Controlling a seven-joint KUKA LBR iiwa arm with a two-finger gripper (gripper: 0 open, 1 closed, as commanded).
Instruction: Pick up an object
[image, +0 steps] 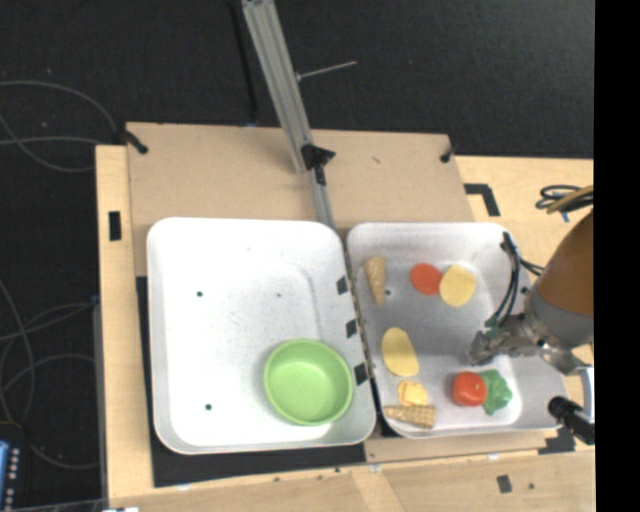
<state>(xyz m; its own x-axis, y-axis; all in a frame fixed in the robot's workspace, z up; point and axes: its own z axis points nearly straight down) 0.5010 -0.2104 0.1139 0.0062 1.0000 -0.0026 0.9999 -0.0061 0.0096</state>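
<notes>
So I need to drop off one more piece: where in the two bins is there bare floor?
The left bin is bare except for the green bowl at its near right corner. The right bin is crowded: free patches lie along its far rim and mid-floor between the yellow oval piece and the claw.

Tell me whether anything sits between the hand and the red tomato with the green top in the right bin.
Nothing visible does. The hand hangs over the right bin, just above the tomato, with bare white floor between them. The yellow pieces and the orange-red round piece lie off to the left, clear of that path.
</notes>
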